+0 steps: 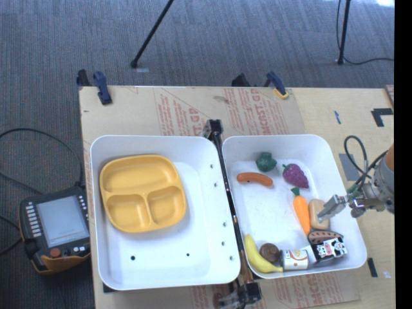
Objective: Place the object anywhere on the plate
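A yellow divided plate (141,192) lies in the left white bin (161,272), towards its left side. The right white bin (283,143) holds toy foods: a green vegetable (266,161), a sausage (254,179), purple grapes (295,175), a carrot (301,214), a tan bread piece (315,209), a banana (256,255), a brown donut (269,252) and two small cartons (296,258) (328,247). My gripper (329,210) reaches in over the right bin's right wall, its tip just above the bread piece and beside the carrot. Nothing visibly hangs from it.
A teach pendant (56,227) lies on the floor left of the bench. Clamps (102,85) (277,84) sit on the bench's far edge. A metal divider (222,172) runs between the bins. Cables (354,150) loop right of the right bin.
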Tool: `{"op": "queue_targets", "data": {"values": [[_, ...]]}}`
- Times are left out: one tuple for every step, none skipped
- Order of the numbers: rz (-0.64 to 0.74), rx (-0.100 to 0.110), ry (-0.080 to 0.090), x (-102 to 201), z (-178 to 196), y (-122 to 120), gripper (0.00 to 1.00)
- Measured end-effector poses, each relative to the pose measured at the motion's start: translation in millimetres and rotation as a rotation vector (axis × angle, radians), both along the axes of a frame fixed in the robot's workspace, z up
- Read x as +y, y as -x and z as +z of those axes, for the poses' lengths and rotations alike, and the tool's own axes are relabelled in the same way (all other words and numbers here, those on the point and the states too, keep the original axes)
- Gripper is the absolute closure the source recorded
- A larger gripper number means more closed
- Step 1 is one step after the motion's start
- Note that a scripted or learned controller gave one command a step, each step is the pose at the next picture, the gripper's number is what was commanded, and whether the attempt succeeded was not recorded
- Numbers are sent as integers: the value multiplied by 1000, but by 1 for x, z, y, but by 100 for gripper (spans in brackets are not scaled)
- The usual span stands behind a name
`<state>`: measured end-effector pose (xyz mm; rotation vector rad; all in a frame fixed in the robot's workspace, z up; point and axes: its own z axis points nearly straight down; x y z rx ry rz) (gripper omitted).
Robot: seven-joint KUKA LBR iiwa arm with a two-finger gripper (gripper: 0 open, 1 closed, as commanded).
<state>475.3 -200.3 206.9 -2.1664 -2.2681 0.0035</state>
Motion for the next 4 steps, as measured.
{"op": "queue_targets", "data": {"values": [[0,0,0,0,0,0,0],[0,0,0,0,0,0,0],[0,0,0,0,0,0,0],[0,0,0,0,0,0,0]]}}
